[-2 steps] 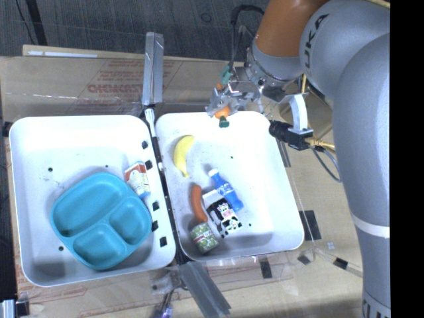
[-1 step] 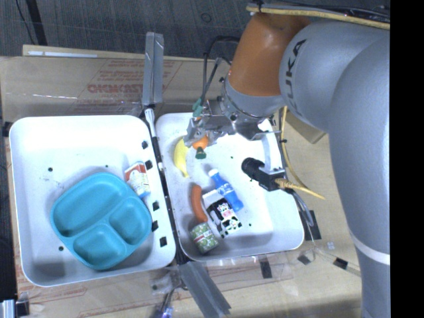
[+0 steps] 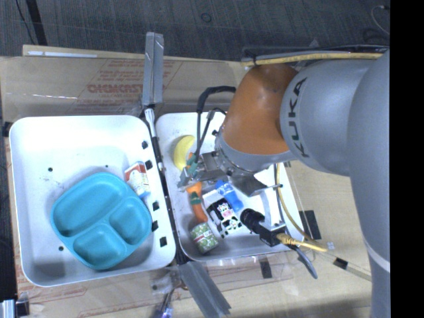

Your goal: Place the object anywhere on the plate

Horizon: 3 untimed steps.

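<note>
While the grey arm's gripper (image 3: 199, 171), grip state impossible to tell, hangs over the right white bin (image 3: 291, 240), it should descend squarely onto the orange carrot-shaped toy (image 3: 197, 206) before crossing to the blue three-compartment plastic plate (image 3: 99, 220).

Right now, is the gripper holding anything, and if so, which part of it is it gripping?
It cannot be told. The arm's wrist covers the gripper over the right bin, above the yellow object and orange object.

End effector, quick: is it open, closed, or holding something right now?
End effector: cannot be told; it hangs low over the right bin, hidden under the arm's wrist.
</note>
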{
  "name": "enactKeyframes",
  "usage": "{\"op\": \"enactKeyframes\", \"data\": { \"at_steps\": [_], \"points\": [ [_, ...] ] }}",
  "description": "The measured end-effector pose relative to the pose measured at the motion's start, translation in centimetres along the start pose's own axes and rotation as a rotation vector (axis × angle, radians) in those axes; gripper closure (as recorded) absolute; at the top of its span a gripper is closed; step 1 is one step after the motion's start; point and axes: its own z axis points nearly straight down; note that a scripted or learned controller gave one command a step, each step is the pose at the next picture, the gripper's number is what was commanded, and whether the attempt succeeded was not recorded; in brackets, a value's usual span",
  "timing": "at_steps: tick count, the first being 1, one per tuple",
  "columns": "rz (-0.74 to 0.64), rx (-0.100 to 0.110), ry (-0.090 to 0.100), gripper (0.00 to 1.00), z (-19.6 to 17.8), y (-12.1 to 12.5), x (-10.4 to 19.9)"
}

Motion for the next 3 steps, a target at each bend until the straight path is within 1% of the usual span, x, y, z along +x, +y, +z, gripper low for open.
{"op": "enactKeyframes", "data": {
  "at_steps": [1, 2, 3],
  "points": [
    [-0.008, -0.001, 0.000, 1.00, 3.4, -0.8, 7.8],
    [-0.149, 0.002, 0.000, 1.00, 5.6, -0.3, 11.3],
    [-0.150, 0.001, 0.000, 0.00, 5.6, -0.3, 11.3]
  ]
}}
